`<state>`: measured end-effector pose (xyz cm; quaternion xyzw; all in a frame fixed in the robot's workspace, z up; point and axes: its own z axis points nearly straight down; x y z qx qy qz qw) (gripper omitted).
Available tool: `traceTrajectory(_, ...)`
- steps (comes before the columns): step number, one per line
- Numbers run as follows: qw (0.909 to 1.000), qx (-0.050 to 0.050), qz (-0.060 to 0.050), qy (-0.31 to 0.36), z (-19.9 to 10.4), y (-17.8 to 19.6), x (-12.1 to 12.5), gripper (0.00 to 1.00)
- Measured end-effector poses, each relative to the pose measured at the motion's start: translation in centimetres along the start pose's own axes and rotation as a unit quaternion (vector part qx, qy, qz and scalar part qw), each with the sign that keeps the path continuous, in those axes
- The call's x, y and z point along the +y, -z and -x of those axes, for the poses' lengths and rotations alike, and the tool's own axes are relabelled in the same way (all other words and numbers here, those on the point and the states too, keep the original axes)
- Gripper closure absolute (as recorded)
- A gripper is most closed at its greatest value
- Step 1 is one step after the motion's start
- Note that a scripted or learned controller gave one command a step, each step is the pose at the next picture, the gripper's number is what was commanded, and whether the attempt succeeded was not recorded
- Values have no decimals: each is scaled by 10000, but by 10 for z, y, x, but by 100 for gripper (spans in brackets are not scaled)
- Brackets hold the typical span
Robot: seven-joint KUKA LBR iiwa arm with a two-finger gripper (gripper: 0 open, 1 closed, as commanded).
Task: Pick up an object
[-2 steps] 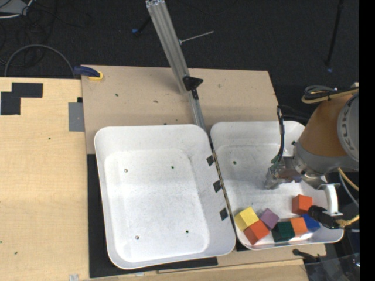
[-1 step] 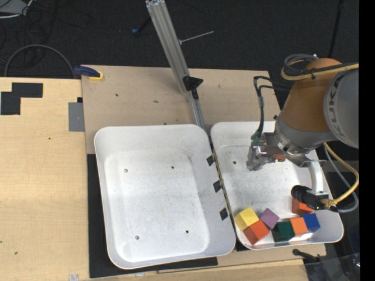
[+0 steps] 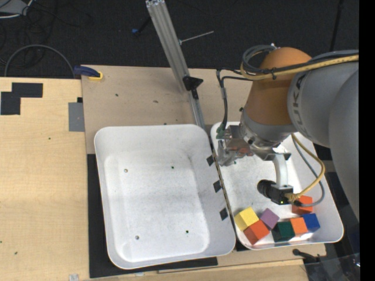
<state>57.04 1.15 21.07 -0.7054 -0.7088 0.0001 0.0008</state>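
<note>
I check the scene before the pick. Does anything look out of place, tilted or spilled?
Nothing looks spilled or damaged. The small blocks, among them the yellow block and the blue block, lie crowded in the near corner of the right bin, all inside its rim. The gripper is above that bin's far end.

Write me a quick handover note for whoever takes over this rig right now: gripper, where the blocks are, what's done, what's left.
Gripper: low over the far left part of the right bin, near the divider between bins; nothing visible between its fingers.
Blocks: clustered at the right bin's near end. Yellow block, red block, purple block, green block, orange block, blue block. All lie in the bin, apart from the gripper.
Left bin: no blocks seen there.
Done: no pick yet.
Left: move to the cluster, grasp one block, lift it.
</note>
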Motion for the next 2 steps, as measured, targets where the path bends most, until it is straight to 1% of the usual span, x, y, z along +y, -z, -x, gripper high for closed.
traceTrajectory(1,10000,2,-34,-14,-27,-22,-27,100)
traceTrajectory(2,10000,8,8,-6,-62,41,-59,100)
